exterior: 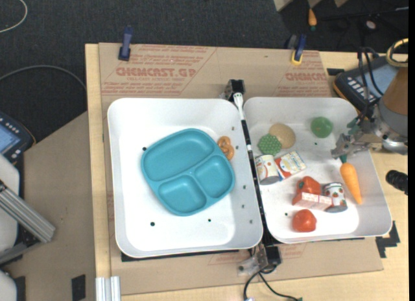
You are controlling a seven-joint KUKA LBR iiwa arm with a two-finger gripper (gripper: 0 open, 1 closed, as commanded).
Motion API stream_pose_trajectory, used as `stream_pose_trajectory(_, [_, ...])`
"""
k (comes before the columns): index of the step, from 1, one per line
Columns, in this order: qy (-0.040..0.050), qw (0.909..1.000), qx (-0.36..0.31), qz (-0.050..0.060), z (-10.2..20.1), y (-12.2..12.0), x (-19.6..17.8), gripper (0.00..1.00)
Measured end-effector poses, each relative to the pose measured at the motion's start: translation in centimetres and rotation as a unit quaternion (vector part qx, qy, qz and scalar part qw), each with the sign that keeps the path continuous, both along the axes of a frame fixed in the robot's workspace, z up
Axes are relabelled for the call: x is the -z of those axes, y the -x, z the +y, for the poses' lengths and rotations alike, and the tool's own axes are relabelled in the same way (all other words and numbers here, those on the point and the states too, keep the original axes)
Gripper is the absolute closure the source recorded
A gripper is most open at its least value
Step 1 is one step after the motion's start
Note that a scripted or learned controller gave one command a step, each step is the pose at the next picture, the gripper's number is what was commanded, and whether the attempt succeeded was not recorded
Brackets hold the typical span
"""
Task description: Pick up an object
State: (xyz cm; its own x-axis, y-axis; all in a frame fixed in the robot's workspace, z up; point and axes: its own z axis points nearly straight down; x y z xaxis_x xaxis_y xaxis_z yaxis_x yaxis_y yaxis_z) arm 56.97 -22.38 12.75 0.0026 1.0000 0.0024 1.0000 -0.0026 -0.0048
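Over the right bin's right edge we see our hand above the carrot; grip state we cannot tell.

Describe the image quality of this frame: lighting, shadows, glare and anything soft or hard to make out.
Camera view: even overhead light, the two white bins bright but not blown out; the teal divided plate throws only a soft, faint shadow; no strong glare; the carrot and the green ball are fairly crisp, but the gripper at the right rim is small and cluttered, its state unclear.
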Motion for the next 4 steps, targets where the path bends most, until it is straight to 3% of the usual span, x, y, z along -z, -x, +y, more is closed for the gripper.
stream_pose_trajectory(1, [0.0006,1.0,-0.005,-0.006,8.5,1.8,-8.7,1.0])
stream_pose_trajectory(2, [0.0002,1.0,-0.006,-0.005,16.6,-1.0,-10.6,1.0])
stream_pose_trajectory(3, [0.0008,0.9999,-0.004,-0.011,19.5,1.4,-24.5,1.0])
stream_pose_trajectory(4, [0.0005,1.0,-0.002,0.001,23.1,4.0,-18.4,1.0])
